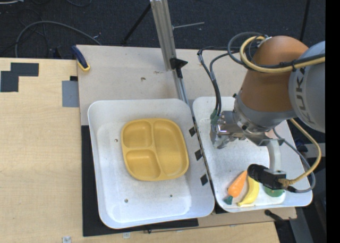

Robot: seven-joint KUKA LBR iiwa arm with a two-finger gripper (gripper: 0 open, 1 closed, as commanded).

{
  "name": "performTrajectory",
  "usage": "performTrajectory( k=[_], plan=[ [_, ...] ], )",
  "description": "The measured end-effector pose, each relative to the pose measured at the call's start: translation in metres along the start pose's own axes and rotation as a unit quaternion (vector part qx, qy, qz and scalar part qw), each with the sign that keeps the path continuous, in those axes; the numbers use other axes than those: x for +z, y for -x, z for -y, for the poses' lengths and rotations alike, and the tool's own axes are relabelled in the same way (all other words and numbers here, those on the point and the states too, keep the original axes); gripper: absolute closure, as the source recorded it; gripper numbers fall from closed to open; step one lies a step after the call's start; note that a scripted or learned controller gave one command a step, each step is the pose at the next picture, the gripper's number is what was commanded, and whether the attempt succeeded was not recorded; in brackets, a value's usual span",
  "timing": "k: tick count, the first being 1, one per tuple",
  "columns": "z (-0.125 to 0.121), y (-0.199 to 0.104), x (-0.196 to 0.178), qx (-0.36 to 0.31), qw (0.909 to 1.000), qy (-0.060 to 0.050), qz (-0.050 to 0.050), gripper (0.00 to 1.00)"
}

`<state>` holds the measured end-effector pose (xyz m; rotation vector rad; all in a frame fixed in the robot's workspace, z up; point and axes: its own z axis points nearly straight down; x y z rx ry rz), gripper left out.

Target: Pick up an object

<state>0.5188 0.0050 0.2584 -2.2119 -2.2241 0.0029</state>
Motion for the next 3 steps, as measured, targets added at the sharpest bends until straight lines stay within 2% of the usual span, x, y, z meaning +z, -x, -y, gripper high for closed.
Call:
performTrajectory(
  k=[2,3],
  plan=[
    [0.008,-0.101,0.005,0.000,1.0000,-0.001,0.001,1.00],
    [0.008,-0.099,0.005,0.002,1.0000,0.000,0.001,0.00]
  ],
)
